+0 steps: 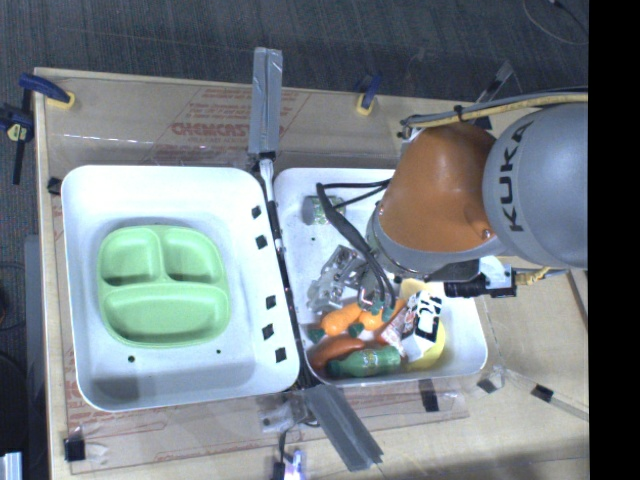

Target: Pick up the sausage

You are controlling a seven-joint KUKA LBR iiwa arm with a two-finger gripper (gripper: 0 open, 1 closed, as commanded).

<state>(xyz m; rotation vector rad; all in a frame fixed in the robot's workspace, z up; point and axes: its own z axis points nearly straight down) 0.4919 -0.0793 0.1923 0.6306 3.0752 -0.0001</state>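
- The gripper (340,278) is hanging over the right bin (292,198), with open white floor lying just behind and left of it.
- Just below it, a sausage (340,347), carrot (345,319) and green bottle (365,363) are crowding together.
- The arm (470,188) is covering the bin's right side.

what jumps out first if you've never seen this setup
The arm dominates: its grey and orange bulk reaches in from the right and hangs over the right bin. Under it, a bright heap of toy food crowds that bin's near end, with the brown sausage beside a green item and an orange one. In the left bin lies a pale green divided plate.
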